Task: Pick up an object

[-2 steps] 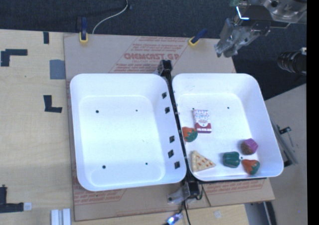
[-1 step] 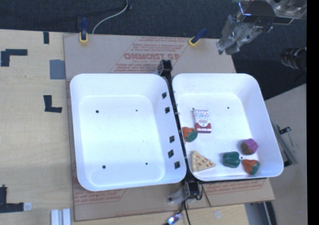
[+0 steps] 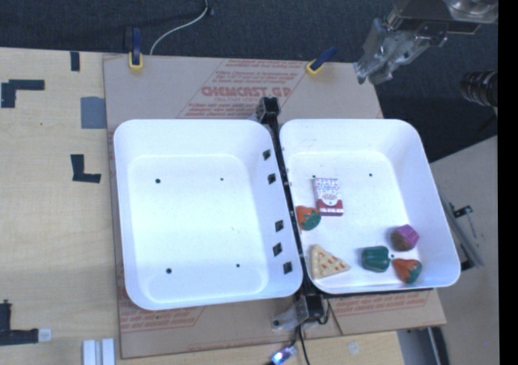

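Hanging high at the upper right of the camera view, the end effector [image 3: 374, 70] sits above the far edge of the cardboard sheet [image 3: 243, 90], well apart from both bins and beyond the right bin's back corner. Its fingers point down and to the left, but from here I cannot tell how far they are spread, and nothing shows between them.

On the counter [image 3: 48, 218] the two white bins sit side by side, touching along a seam of black clips. The left bin [image 3: 121, 145] has only small dark dots on its floor. The right bin [image 3: 421, 153] holds all the objects. A small red-and-white carton [image 3: 328, 196] lies flat near the middle, and just beside it, toward the seam, sits a small red and green piece [image 3: 307, 217]. Nearer the front wall lies a tan wedge like a pizza slice [image 3: 326, 261]. To its right a green pepper-like toy [image 3: 375, 258] rests close to a purple lump [image 3: 405, 236] and a red and green piece [image 3: 407, 269] in the front right corner.

Two clamps, one yellow [image 3: 135, 58] and one blue and yellow [image 3: 319, 61], pin the cardboard's far edge.
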`<state>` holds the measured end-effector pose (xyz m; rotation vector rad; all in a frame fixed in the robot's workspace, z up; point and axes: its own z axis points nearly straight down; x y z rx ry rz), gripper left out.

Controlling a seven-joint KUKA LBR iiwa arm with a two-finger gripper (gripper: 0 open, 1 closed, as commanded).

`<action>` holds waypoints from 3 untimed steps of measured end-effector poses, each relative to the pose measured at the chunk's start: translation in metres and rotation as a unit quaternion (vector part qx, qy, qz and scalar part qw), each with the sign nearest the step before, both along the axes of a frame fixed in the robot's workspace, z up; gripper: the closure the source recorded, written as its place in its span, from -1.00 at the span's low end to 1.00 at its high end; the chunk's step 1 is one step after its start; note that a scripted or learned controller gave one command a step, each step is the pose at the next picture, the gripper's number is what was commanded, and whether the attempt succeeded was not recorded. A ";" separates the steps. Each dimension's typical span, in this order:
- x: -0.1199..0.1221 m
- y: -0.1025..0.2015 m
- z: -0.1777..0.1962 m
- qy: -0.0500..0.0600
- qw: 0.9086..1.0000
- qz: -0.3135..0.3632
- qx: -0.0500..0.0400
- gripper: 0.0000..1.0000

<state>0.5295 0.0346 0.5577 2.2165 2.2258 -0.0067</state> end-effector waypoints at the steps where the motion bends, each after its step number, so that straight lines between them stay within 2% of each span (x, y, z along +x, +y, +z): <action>1: 0.000 0.000 0.010 0.000 1.000 0.000 0.000 1.00; 3: 0.001 0.001 0.029 0.001 1.000 0.001 -0.001 1.00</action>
